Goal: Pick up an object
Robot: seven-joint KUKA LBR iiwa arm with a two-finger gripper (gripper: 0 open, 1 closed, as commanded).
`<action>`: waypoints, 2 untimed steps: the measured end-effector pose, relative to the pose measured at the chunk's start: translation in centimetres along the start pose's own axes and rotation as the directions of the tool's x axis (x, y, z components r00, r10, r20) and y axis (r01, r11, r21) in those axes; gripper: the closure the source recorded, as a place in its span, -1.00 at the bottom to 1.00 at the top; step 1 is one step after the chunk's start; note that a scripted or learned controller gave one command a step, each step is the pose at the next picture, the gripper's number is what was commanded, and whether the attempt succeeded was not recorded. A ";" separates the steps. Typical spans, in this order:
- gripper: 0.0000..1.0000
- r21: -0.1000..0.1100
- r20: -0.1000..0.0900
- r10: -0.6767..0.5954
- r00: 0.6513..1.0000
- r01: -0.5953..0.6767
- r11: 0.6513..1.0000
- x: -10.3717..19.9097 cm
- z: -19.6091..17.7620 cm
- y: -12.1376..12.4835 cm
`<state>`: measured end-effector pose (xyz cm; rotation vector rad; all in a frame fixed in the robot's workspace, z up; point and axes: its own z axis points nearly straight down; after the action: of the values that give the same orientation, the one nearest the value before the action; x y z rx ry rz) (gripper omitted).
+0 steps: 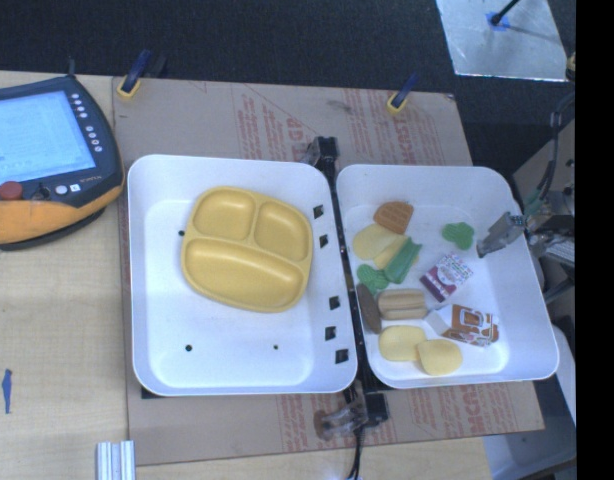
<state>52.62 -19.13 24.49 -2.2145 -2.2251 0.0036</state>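
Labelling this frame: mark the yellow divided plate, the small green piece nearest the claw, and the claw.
yellow divided plate (249, 250): camera view, on its central ridge.
small green piece (458, 234): camera view, on its middle.
claw (487, 247): camera view, at its fingertips.

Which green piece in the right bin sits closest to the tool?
The small round green piece by the bin's upper right, just left of the tool. The other green pieces lie farther left, among the yellow ones.

Camera: fixed above the bench (57, 368) — looking down at a slant.
Coverage: left bin (152, 268) and right bin (517, 308) — both whole, mid-distance.
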 end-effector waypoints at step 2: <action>-1.00 0.002 0.000 0.003 1.000 -0.003 1.000 4.0 15.3 1.1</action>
<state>53.64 -15.08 9.17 -2.2168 -2.2207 0.0057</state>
